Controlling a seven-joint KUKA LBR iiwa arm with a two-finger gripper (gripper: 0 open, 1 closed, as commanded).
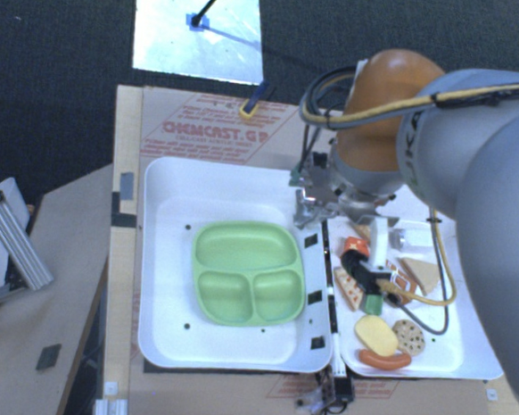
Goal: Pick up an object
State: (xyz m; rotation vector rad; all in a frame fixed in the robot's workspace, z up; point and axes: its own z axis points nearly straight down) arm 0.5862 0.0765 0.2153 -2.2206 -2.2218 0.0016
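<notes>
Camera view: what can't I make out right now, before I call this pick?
- Gripper: the arm above covers it, so a hold cannot be seen.
- Right bin: its far part lies under the arm.
- Orange-red item in that bin: partly covered, too small to identify.

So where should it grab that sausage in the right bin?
Probably grip the sausage at its middle, coming straight down and closing across its thin width. It lies flat near the front wall of the bin, with a yellow piece close behind, so a side approach looks blocked.
</notes>
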